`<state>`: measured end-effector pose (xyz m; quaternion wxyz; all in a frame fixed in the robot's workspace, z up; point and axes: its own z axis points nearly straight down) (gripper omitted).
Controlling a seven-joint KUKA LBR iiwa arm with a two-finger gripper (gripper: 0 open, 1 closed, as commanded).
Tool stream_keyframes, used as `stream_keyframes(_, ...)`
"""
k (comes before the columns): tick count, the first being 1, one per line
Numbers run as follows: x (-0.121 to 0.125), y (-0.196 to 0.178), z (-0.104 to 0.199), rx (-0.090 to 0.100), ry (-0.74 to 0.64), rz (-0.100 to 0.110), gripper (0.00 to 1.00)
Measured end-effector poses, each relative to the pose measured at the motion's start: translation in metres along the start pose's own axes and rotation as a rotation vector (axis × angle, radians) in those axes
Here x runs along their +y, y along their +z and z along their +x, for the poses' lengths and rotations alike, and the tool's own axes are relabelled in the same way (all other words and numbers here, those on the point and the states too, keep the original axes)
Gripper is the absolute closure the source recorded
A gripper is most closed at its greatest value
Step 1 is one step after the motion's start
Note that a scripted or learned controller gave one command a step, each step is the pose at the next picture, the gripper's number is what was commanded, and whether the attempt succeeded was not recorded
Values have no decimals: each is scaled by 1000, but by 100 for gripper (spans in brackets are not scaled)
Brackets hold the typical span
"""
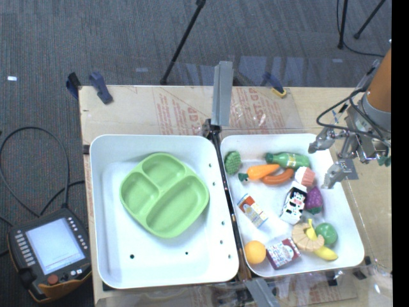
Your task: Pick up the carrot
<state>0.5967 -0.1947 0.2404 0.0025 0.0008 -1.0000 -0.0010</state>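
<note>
The carrot (264,170) is orange with a green leafy end pointing left. It lies in the upper middle of the right bin (355,235), touching a reddish sausage (278,179) just below it and sitting under a green bottle (288,159). My gripper (328,158) hangs over the bin's upper right corner, well to the right of the carrot. It is open, its fingers (337,173) spread with nothing between them.
Around the carrot are a dark green vegetable (231,162), a cow-patterned carton (294,204), purple grapes (314,199), a small juice box (254,210), an orange (255,252) and a banana (321,251). The left bin (105,235) holds a green divided plate (165,194).
</note>
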Motion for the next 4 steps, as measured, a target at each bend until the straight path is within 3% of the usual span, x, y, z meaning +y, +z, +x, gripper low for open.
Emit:
stream_keyframes(1, 59, 147, -31, 11, 112, -4, 0)
stream_keyframes(2, 115, 155, 45, -1, 236, -1, 0)
stream_keyframes(3, 116, 144, 44, -3, 230, 0, 100)
stream_keyframes(4, 175, 51, 38, -11, 440, -1, 100)
